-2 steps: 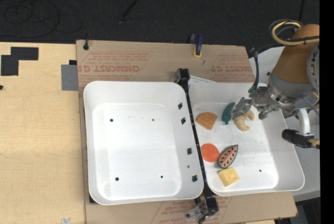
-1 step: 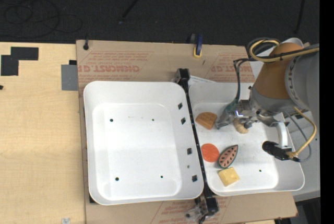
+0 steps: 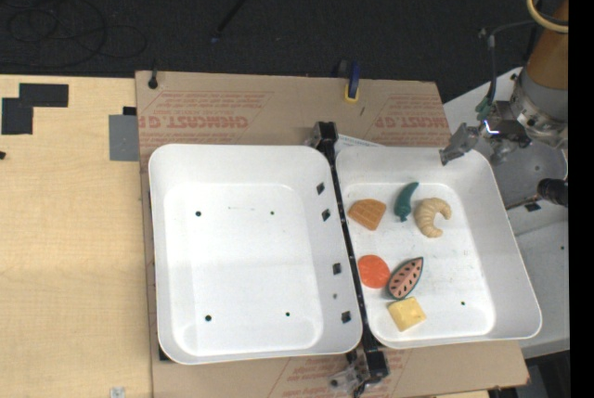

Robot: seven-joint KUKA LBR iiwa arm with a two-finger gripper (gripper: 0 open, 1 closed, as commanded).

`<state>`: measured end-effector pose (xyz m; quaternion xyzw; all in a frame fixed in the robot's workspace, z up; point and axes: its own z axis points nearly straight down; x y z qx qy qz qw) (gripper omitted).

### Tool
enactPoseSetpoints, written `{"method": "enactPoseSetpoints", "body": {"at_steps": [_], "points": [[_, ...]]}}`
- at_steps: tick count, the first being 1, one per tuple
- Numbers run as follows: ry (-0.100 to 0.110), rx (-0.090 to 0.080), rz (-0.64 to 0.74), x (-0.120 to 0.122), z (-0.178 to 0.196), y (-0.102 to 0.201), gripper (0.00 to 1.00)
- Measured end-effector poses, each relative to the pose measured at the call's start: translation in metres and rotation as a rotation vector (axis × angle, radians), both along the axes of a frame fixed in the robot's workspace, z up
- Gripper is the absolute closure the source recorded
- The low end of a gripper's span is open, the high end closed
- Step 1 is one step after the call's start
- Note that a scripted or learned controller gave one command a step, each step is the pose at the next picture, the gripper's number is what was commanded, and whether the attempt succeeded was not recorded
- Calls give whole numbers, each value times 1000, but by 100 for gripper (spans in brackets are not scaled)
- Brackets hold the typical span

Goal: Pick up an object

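Six food toys (image 3: 399,248) in right bin (image 3: 506,229)

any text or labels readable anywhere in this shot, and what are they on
"CHEMCAST GP", in red print that reads upside down from this camera, on the brown cardboard sheet under the bins, behind the left bin.
The same red print repeats behind the right bin and along the sheet's front edge, too cut off or blurred to read.

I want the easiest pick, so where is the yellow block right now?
In the camera view, the yellow block lies in the right bin, near its front edge, just below the striped oval piece.
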<state>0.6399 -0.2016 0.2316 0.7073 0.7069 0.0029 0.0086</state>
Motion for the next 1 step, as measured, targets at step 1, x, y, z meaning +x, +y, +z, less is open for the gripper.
{"method": "enactPoseSetpoints", "body": {"at_steps": [1], "points": [[36, 14, -1, -80, -143, 4, 0]]}}
